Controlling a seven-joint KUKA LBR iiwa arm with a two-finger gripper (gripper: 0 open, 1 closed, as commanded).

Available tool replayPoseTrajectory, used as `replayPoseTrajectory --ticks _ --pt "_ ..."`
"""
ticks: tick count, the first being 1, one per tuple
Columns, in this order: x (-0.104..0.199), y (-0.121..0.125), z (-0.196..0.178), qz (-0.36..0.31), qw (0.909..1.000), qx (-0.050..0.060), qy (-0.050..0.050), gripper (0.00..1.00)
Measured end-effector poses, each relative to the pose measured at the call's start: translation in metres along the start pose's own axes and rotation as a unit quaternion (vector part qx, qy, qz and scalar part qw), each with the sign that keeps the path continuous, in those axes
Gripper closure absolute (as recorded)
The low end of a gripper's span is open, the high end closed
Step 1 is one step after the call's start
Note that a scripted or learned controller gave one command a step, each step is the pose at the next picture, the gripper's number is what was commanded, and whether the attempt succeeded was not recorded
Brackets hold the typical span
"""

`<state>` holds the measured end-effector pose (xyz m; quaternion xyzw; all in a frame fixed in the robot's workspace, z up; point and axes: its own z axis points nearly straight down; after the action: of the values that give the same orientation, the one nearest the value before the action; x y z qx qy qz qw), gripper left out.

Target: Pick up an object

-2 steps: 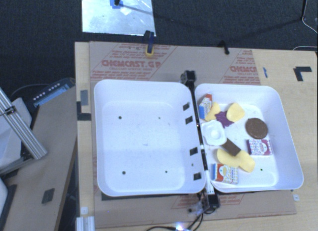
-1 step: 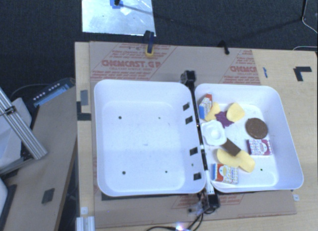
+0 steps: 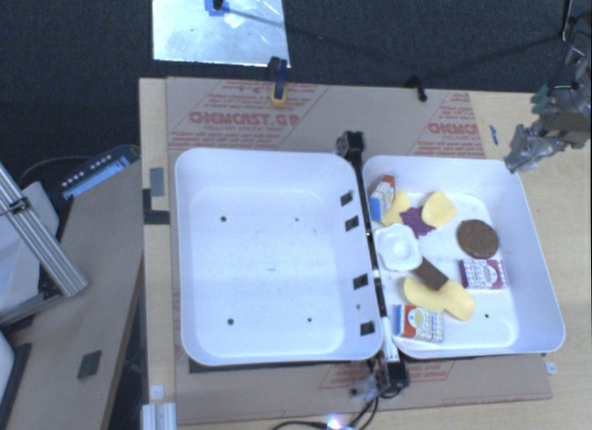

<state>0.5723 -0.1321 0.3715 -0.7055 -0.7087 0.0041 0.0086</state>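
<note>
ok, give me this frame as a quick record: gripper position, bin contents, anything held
gripper: over the far right corner of the right bin, above the rim
held: nothing seen between its fingers
right bin: brown disc, purple piece, white cup, yellow pieces, small cartons
left bin: bare white floor
objects: clustered in the right bin's left and middle

Bench: I look down on a pale wooden bench top [image 3: 157, 262] under a brown printed cardboard sheet [image 3: 240, 114].
Left bin: a shallow white plastic bin [image 3: 268, 252] lies on the cardboard.
Right bin: its shallow white twin [image 3: 532, 262] sits just beside it, clipped edge to edge.
</note>
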Motion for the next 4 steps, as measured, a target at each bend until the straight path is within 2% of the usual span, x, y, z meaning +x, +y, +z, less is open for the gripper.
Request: replayPoseTrajectory --ticks 1,2,3,4 --pt "0.010 -0.089 -0.051 0.001 0.9999 -0.013 -0.004 1.00" --pt "0.006 -0.038 -0.088 -0.001 0.9999 -0.014 -0.005 1.00" --pt "0.002 0.006 -0.104 -0.001 0.9999 -0.012 -0.005 1.00" --pt "-0.017 0.073 -0.137 0.000 0.9999 -0.014 -0.005 1.00"
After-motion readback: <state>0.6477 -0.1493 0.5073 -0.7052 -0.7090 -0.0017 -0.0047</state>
